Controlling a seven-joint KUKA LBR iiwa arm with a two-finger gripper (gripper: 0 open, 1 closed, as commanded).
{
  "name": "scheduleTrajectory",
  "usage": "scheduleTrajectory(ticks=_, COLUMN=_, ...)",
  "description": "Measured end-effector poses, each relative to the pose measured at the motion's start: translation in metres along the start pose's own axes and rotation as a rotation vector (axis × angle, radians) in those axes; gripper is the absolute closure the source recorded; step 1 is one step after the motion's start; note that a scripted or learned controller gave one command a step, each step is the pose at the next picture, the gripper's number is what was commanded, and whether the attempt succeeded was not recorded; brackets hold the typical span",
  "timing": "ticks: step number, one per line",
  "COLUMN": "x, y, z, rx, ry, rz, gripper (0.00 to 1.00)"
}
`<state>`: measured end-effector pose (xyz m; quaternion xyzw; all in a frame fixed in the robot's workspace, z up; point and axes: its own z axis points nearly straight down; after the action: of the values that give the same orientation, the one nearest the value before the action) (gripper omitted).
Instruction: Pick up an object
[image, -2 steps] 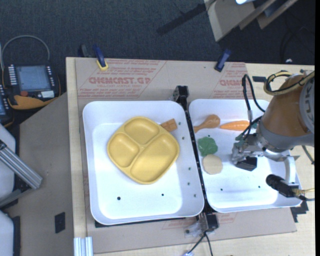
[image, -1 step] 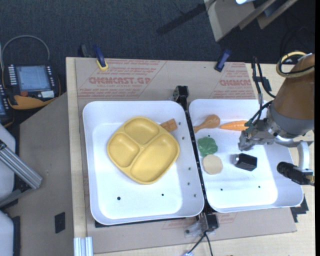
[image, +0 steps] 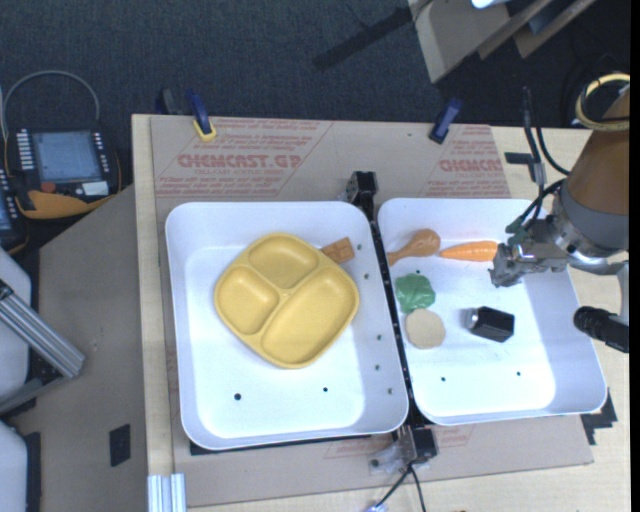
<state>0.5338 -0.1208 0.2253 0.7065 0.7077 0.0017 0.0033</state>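
In the right bin (image: 560, 385) lie an orange carrot (image: 468, 252), a tan wooden spoon (image: 414, 244), a green lump (image: 414, 291), a beige round piece (image: 426, 328) and a small black block (image: 491, 323). My gripper (image: 508, 270) hangs over the bin's right part, just right of the carrot's tip and above the black block. I see nothing between its fingers.
The left bin (image: 200, 390) holds a yellow divided plate (image: 287, 298) with a brown piece (image: 338, 250) at its upper right edge. A black divider (image: 385, 300) runs between the bins. A pendant (image: 62, 165) lies off the bench at left.
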Motion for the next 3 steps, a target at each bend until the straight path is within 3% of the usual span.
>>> scheduleTrajectory(ticks=3, x=0.145, y=0.072, z=-0.009, rx=0.003, ry=0.003, rz=-0.005, gripper=1.00)
